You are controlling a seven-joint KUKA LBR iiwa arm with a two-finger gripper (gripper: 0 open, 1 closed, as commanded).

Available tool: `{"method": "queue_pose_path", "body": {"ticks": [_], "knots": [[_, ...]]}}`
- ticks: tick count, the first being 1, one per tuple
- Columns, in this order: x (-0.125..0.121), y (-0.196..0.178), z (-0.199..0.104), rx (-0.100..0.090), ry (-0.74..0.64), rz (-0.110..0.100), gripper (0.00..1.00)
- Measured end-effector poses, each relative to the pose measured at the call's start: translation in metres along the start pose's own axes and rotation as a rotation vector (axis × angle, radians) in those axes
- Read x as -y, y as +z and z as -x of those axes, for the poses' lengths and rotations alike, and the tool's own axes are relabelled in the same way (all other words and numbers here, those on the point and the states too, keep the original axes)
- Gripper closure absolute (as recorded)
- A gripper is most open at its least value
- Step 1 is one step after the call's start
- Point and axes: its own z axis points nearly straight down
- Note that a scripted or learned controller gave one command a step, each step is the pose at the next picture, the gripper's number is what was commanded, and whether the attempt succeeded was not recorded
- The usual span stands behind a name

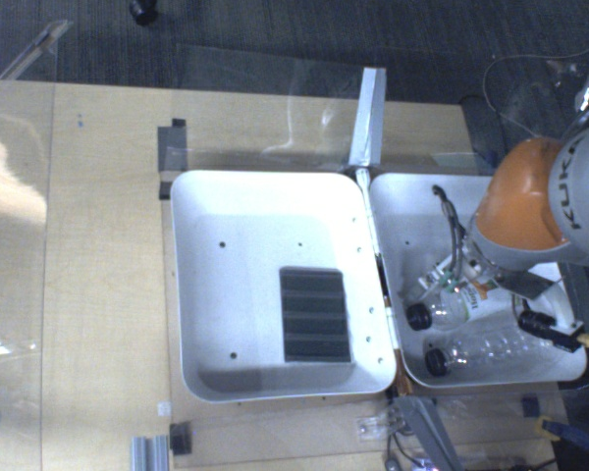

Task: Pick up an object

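**Camera view, seen from beside the desk point(88, 283)**

1. Layout. Two white bins sit side by side.
   - The left bin point(226, 214) holds one flat black ribbed pad point(314, 314), well apart from the robot.
   - The right bin point(407, 209) holds two clear bottles w/ black caps, both lying on their sides.
   - The upper bottle point(442, 307) has its cap pointing left.
   - The lower bottle point(476, 349) lies near the front wall, cap also left.

2. Robot. The arm point(518, 204) reaches in from the right, wrist down over the right bin.
   - The claw point(454, 281) sits low at the upper bottle's body. Touching or just above: can't separate the two.
   - Claw state: cannot tell, since the wrist and the clear plastic hide it.
   - No object seen off the bin floor.

3. Step in hand (my read): taking the upper bottle, approx. mid-body.

4. To do it well:
   - Grip across the bottle's width, not along its length. A round body will prob. roll if pinched off-centre.
   - Stay on the body, away from the cap end, so it hangs level.
   - Go low enough to pass the widest part. A shallow pinch likely squirts it out.
   - Thin plastic prob. gives, so close firm, not hard.
   - Lift straight up. The lower bottle lies near, so no sideways drag.
   - After the lift, check the bottle is off the floor. If not, retry.
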Motion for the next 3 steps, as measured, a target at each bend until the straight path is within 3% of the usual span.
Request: {"method": "queue_pose_path", "body": {"ticks": [1,2,3], "knots": [[-0.014,0.0,-0.008,0.001,0.149,-0.002,0.0],[0.027,-0.057,-0.006,-0.003,0.166,-0.008,0.0],[0.017,0.0,-0.022,0.003,0.097,0.001,0.0]]}}
